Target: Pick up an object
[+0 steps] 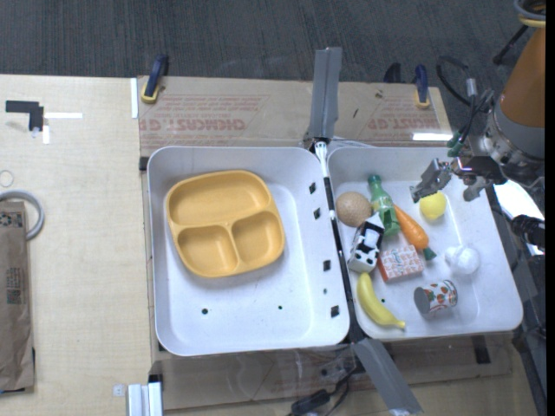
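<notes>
1. Viewing from my remote station, I find the gripper (452,180) hanging over the right bin (499,258) with fingers spread apart and nothing between them.
2. I note a lemon (433,204) just beside and below the fingertips, apart from them.
3. I log a carrot (411,224), green bottle (381,199), brown ball (353,208), cow figure (366,245), small box (401,262), banana (376,303), white ball (462,259) and can (435,297) nearby.
4. I see a yellow divided plate (225,222) in the left bin (173,319).
</notes>
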